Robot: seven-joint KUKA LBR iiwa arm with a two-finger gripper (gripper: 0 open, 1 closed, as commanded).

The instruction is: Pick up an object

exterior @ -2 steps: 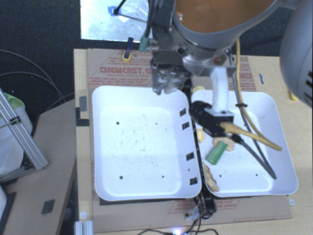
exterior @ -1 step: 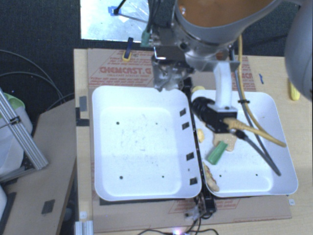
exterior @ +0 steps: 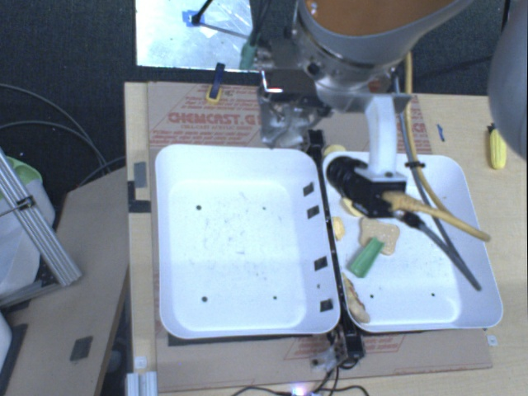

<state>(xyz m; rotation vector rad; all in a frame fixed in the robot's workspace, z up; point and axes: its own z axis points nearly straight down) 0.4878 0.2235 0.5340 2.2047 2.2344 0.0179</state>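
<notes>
Since nothing I can see sits in my hand [exterior: 286,126], I'd call this one barely started: no grasp made, nothing lifted, so pretty much the whole pick is left to do. The hand hangs just off the far-left corner of the right bin [exterior: 433,283], over the rim on the side of the left bin [exterior: 239,238]. Honestly it's a jumble of metal from this angle, so I can't tell if it's wide or narrow.

Everything worth grabbing is in the right bin, bunched along its left wall. My best bet is the green stick [exterior: 364,256]. It lies flat on the bin floor, left of the bin's middle and clear of the wall. Its long axis runs on a slant, with the lower end pointing at the bin's near-left corner and the upper end toward the far-right one. That upper end touches or nearly touches a tan flat piece [exterior: 382,234], can't say which. A pale lumpy bit [exterior: 356,299] lies by the bin's near-left corner, and a yellow bit [exterior: 334,151] sits at the far-left corner, close to the hand.

What's left, as I read it: move over into the right bin, line up across the stick's short side, come down, close, lift. The tan piece crowds one end, so I'd aim for the lower half.
</notes>
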